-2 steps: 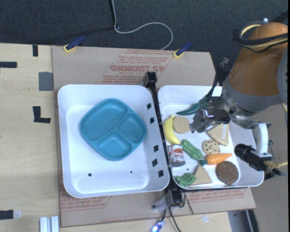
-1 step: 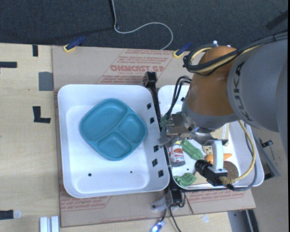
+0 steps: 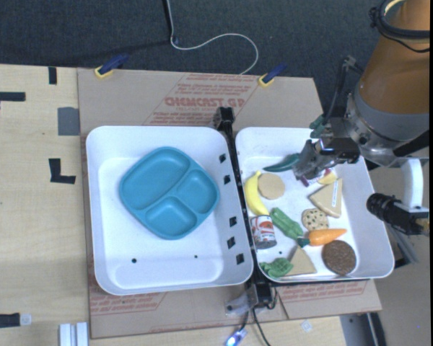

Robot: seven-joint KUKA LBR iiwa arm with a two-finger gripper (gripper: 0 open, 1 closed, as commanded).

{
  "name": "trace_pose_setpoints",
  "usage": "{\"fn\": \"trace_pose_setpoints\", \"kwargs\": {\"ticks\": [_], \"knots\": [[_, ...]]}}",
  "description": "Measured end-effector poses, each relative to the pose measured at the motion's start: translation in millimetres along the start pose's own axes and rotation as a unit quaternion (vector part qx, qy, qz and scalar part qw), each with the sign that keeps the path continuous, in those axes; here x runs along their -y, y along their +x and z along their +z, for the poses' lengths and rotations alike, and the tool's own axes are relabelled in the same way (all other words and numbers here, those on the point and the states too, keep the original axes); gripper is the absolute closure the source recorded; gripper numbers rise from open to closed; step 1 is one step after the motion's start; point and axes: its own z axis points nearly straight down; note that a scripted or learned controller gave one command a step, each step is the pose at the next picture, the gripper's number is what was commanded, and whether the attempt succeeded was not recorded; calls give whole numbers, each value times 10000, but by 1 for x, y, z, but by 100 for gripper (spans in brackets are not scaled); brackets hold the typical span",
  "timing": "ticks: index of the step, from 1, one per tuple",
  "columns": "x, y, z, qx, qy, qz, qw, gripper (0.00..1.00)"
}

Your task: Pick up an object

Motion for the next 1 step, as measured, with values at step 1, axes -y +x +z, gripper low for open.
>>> {"fn": "trace_pose_setpoints", "kwargs": {"ticks": [1], "knots": [[2,66,19,-7,84,-47,10000,100]]}}
